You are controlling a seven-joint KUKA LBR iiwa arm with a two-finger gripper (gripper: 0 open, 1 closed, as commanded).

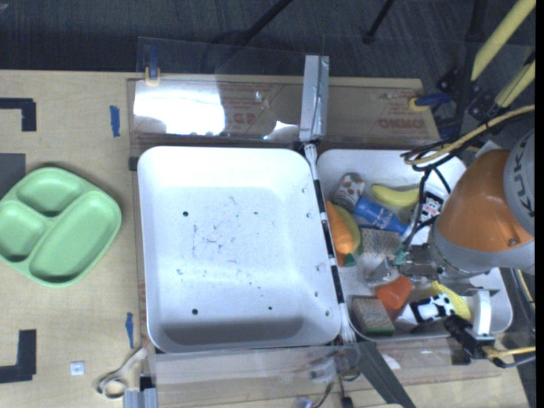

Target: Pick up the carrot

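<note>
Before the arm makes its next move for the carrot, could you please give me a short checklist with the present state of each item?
1. Carrot in view: ok, it lies in the right bin against the wall next to the left bin.
2. Carrot free of clutter: not ok, a blue item and other things crowd it.
3. Gripper over the carrot: not ok, it sits to the carrot's right, above an orange-red item.
4. Carrot held: not ok, it lies apart from the gripper.
5. Finger state: cannot tell.
</note>
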